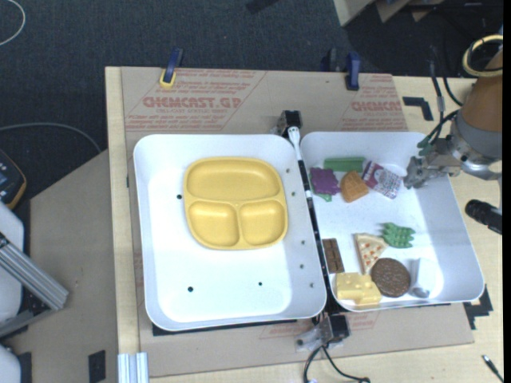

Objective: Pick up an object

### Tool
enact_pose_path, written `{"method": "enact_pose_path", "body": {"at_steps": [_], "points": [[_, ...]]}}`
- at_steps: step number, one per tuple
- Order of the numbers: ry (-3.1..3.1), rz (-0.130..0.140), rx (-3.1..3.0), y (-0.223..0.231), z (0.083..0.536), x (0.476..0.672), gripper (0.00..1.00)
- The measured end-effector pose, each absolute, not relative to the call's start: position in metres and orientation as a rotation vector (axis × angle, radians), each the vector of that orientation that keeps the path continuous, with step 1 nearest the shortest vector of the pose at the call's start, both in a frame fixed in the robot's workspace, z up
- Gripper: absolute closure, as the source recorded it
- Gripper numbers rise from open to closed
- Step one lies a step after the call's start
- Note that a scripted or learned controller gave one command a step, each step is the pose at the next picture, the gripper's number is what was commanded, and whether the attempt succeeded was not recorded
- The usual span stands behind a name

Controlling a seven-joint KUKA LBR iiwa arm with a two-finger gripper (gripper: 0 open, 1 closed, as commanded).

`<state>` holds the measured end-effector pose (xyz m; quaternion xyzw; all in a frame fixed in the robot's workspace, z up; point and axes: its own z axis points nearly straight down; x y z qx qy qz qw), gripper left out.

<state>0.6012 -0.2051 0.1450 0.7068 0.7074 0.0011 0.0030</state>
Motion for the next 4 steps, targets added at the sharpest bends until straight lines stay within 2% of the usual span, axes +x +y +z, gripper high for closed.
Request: {"method": "enact_pose_path", "body": {"at_steps": [2,3,4], "points": [[2.218,0.004,2.216,-0.21,0.228,0.604,1.0],[2.229,0.002,2.217,-0.161,0.237,0.6,1.0],[2.228,-0.002,2.22,-0.105,0.223,0.594,1.0]]}}
